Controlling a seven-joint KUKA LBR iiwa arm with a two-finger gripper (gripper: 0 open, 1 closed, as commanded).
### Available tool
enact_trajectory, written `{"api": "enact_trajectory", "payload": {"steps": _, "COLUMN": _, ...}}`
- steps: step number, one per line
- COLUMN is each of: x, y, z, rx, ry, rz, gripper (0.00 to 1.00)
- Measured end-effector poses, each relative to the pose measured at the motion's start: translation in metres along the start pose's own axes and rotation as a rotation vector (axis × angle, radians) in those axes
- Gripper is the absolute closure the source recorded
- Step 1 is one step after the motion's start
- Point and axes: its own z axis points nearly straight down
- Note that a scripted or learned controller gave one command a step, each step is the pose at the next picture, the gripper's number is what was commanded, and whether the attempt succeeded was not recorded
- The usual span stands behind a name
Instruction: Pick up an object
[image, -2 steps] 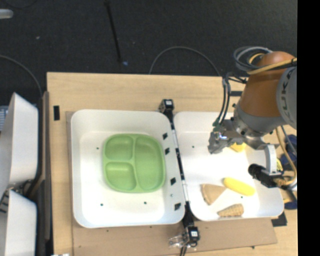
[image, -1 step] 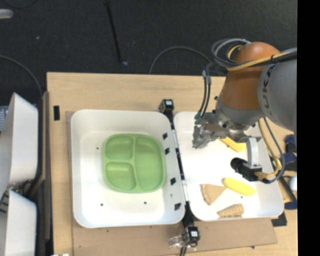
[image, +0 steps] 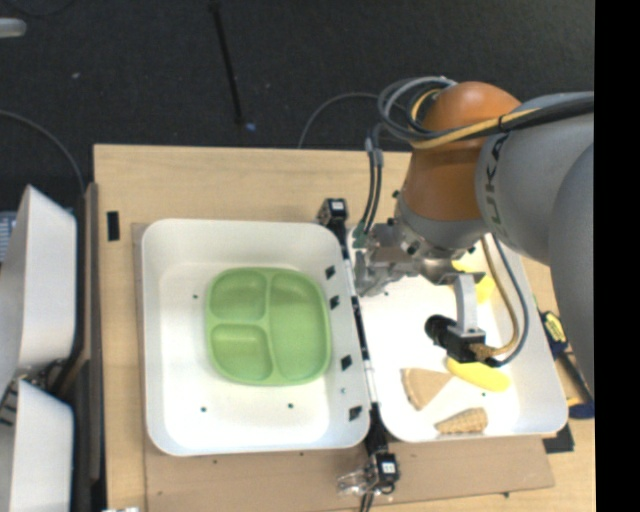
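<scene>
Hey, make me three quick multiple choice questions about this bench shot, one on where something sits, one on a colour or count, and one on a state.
1. Where does the divided plate lie?
A. In the left bin
B. In the right bin
C. On the bare bench

2. What colour is the divided plate?
A. Red
B. Green
C. Blue

3. How does the divided plate lie?
A. Upside down
B. Standing on its edge
C. Flat, compartments facing up

Answers:
1 A: the divided plate rests on the floor of the left bin, while the tan wedges and the yellow piece lie in the right bin.
2 B: its whole surface is light green.
3 C: its three compartments show from above.
</scene>
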Motion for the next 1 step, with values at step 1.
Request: {"api": "enact_trajectory", "payload": {"steps": 1, "x": 0.0501, "y": 0.0167, "z": 0.0112, "rx": 0.001, "ry": -0.001, "rz": 0.001, "gripper": 1.0}}
